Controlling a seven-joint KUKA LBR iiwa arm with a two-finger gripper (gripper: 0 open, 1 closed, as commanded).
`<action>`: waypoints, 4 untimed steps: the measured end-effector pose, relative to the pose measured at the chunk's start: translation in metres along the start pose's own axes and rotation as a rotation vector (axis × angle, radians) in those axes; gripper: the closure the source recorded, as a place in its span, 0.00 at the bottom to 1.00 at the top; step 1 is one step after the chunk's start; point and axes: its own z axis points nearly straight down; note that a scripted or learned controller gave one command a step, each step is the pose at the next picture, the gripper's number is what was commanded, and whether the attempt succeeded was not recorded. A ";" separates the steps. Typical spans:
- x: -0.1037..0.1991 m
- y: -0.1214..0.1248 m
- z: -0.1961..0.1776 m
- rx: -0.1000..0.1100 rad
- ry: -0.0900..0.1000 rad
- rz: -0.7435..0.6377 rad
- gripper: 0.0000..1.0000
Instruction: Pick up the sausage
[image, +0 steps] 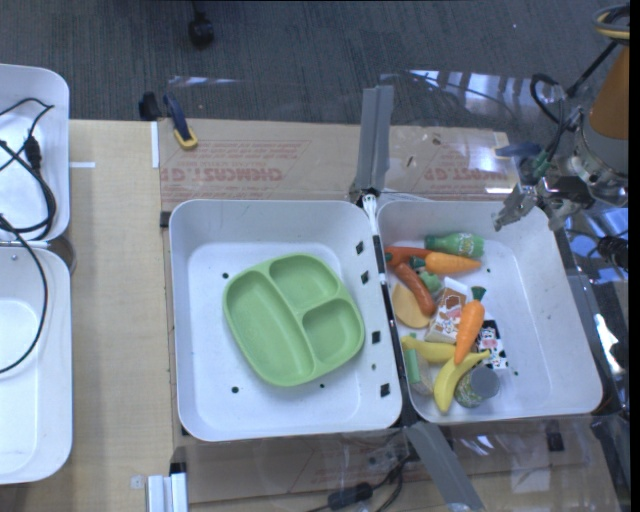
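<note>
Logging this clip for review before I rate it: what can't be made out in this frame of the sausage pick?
- Gripper: small and cluttered by cables in the camera view; finger state unreadable.
- Sausage: lower end hidden among the pile's other toy food.
- Small carton: print too small to read, partly covered by a carrot.
- Arm: cut off by the top right edge.

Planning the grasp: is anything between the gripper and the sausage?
No. The gripper hangs over the right bin's far corner; the sausage lies uncovered near the divider, with carrots close beside it.
</note>
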 end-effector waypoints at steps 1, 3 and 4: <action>0.048 -0.025 0.122 0.000 0.001 -0.198 0.00; 0.077 -0.023 0.125 -0.001 0.000 0.102 0.00; 0.085 -0.032 0.146 0.002 -0.001 0.546 0.00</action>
